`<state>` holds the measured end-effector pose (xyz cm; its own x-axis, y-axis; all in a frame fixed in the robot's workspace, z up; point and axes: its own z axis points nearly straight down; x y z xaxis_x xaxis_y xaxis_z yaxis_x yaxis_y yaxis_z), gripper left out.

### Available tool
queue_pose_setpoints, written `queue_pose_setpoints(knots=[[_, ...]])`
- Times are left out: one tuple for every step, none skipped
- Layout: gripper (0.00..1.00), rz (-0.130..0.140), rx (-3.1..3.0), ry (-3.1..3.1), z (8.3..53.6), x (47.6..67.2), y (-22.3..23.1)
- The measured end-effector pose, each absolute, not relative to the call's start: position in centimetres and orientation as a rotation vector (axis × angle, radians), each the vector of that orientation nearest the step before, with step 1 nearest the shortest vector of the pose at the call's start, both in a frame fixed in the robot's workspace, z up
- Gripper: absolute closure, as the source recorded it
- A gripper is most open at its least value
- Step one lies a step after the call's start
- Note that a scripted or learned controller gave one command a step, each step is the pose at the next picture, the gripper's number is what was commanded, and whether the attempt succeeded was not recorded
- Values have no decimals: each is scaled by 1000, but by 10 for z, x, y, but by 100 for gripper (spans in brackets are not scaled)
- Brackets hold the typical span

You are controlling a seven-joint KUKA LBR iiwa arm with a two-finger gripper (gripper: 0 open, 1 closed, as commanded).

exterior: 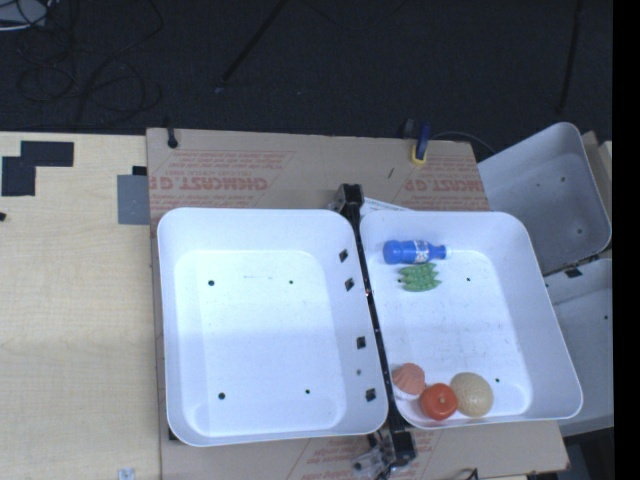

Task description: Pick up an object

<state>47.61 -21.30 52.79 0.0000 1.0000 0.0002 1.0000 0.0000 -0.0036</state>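
Camera view: smooth round tomato (438, 401) touching pale ball (472, 393), white bin (540, 298).

One fixed camera looks down at a slant from above the pale wooden bench (70, 298). It stands far enough back to take in both shallow white plastic bins (260, 238) and the dark floor (300, 48) beyond.

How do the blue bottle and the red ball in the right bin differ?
The blue bottle is long and lies on its side; the red ball is round. The bottle sits near the far wall of the right bin, just above a green item; the ball sits at the near wall, pressed between a pink piece and a tan ball. Both rest in the same bin.
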Motion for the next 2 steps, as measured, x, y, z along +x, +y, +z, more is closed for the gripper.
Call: queue_pose_setpoints(knots=[[0,2,-2218,-2224,538,476,-213],[0,2,-2219,-2221,537,476,-204]])
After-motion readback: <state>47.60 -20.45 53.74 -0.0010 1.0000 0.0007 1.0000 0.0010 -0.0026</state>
